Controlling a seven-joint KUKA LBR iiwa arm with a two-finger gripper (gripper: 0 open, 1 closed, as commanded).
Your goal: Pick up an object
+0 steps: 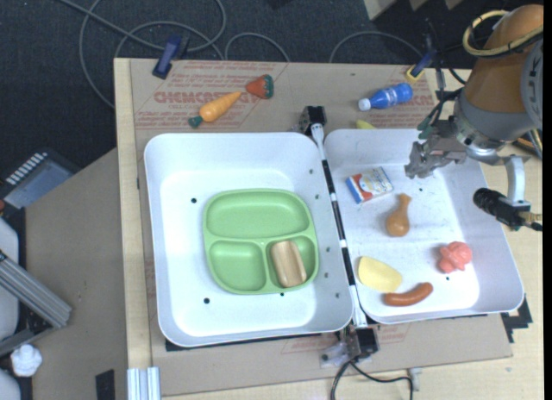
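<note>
Gripper (pixel 420 168) is hovering over the right bin (pixel 509 260), finger state unclear. Small red-white-blue carton (pixel 370 185) is lying flat just left of it, untouched.

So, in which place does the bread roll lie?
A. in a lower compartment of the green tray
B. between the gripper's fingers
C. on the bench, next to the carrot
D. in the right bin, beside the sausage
A: the bread roll lies in the lower right compartment of the green divided tray, inside the left bin.
</note>
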